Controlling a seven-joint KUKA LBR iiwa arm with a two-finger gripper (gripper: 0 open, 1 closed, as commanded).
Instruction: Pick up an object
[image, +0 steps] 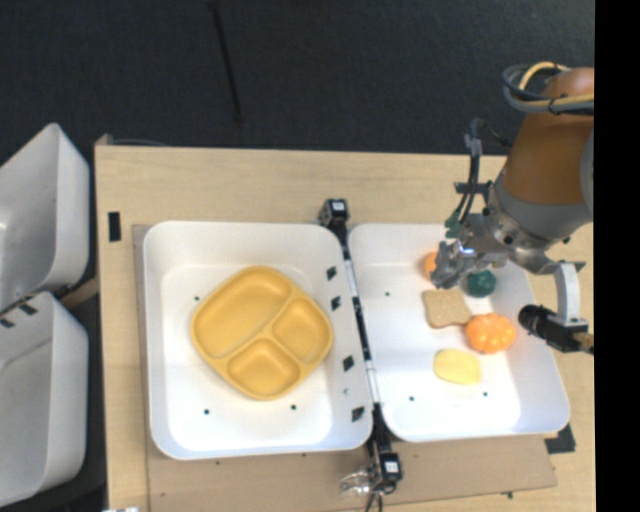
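The wooden bench (230, 185) carries two shallow white plastic bins side by side: the left white bin (170, 400) holds a yellow plastic divided plate (262, 331) with three compartments, lying flat near its middle, and the right white bin (530, 400) holds all the small candidates for picking. The grey arm with the orange band (545, 150) reaches in over the right bin's far side, and its metal gripper (458, 258) sits low among the items there; whether it is apart or together cannot be told from this angle. In the bin lie an orange pumpkin-like toy (491, 333), a tan toast-shaped slice (444, 308), a pale yellow oval piece (457, 367), a small dark teal object (482, 283) and a small orange piece (431, 264) just beside the gripper. By the look of it nothing is lifted yet; grasping and raising remain.
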